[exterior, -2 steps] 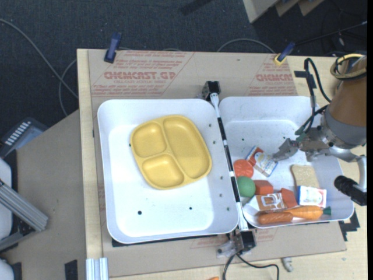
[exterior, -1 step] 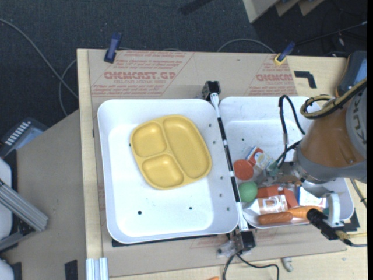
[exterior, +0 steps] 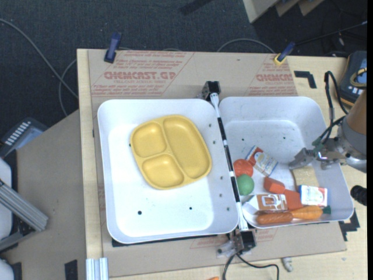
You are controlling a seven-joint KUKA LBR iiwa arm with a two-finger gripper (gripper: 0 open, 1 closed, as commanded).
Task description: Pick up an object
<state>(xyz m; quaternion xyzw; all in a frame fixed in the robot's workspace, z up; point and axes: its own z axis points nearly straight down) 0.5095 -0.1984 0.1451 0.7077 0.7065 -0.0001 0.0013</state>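
The gripper (exterior: 307, 159) hangs spread wide and holding nothing above the right bin (exterior: 280, 112), near a tan block (exterior: 303, 175).

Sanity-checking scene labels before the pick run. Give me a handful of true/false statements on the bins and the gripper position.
1. The yellow divided plate lies in the left bin. True.
2. The green ball sits on the yellow divided plate. False: it is in the right bin, near the wall between the bins.
3. The gripper is over the right bin. True.
4. The right bin's items are spread evenly across it. False: they cluster in its near half, toward the front edge; the far half is bare.
5. The orange carrot lies along the right bin's front edge. True.
6. The arm reaches in over the left bin. False: it comes in from the right side.
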